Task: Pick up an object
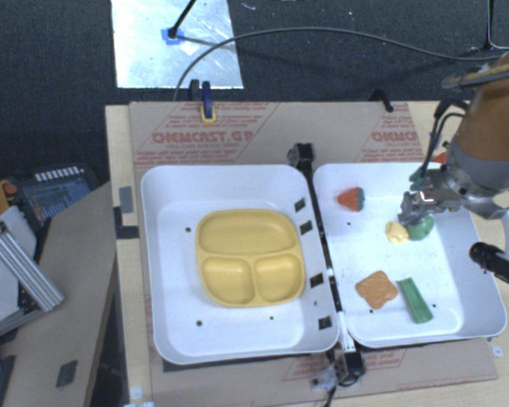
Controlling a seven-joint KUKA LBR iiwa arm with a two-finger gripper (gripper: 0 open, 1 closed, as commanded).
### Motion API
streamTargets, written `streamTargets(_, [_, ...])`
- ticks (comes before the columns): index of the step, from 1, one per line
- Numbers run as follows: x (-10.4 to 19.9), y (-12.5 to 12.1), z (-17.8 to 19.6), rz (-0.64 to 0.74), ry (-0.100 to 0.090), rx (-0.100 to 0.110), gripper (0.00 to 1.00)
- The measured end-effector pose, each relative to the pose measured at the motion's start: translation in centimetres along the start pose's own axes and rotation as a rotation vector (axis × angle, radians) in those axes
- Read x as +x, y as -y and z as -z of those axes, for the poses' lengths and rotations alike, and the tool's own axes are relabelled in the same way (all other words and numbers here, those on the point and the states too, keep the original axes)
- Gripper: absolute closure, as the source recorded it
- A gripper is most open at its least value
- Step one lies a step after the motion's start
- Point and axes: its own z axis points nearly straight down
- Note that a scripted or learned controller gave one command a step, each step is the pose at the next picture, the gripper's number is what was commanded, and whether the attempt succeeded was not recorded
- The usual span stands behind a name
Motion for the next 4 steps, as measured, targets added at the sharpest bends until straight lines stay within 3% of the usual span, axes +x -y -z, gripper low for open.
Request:
streamTargets(2, [9.4,-0.2,-0.8,0.0,0.0,0.001,1.0])
streamTargets(4, [19.5,2.3,-1.3,0.002,-0.001,0.002,1.0])
